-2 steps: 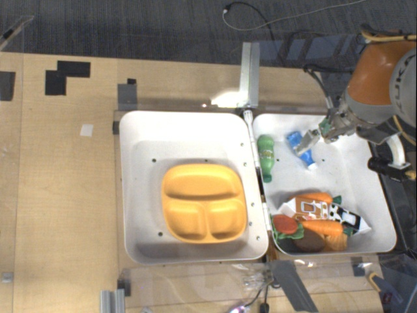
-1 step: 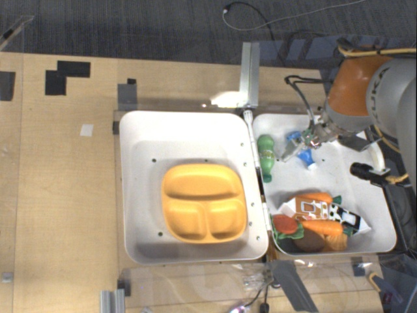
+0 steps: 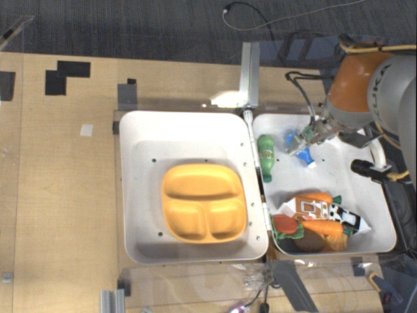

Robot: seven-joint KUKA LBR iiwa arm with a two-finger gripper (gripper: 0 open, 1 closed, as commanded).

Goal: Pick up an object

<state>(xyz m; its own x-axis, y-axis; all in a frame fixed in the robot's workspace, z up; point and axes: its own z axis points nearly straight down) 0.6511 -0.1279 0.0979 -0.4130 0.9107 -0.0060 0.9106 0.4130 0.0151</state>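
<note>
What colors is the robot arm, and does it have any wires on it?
The arm is grey metal with a big rounded orange band. Thin black cables loop beside it. Its end effector looks small and greyish, too blurry for details.

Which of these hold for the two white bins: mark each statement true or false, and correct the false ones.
1. The yellow divided plastic tray lies in the left white bin. True.
2. The green plastic bottle lies in the left bin. False: it lies in the right white bin, along its left wall.
3. The gripper is above the right bin's far part, near a small blue object. True.
4. The orange, red and printed items are piled at the right bin's far edge. False: they are at its near edge.
</note>
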